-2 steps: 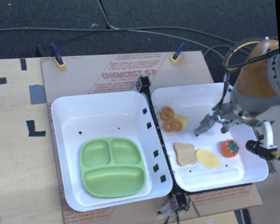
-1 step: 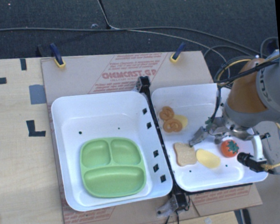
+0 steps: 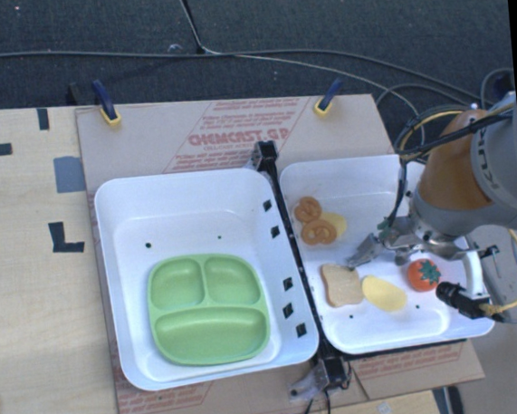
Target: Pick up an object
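camera view: the grey arm (image 3: 474,181) reaches into the right bin (image 3: 371,336) from the right, its pincer (image 3: 372,247) low over the bin floor with fingers spread and nothing between them. just below it lie a slice of toy toast (image 3: 342,285) and a yellow lemon-shaped piece (image 3: 385,293), touching each other; a red tomato (image 3: 423,274) sits beside the wrist, and two pretzel-like pieces (image 3: 313,222) rest near the divider. the toast looks the nearest candidate: likely light, stiff plastic, lying flat, best pinched across its narrower width. its long axis runs roughly up and down the frame. the lemon's rounded skin may slip. the left bin (image 3: 115,224) carries a green divided plate (image 3: 209,308).
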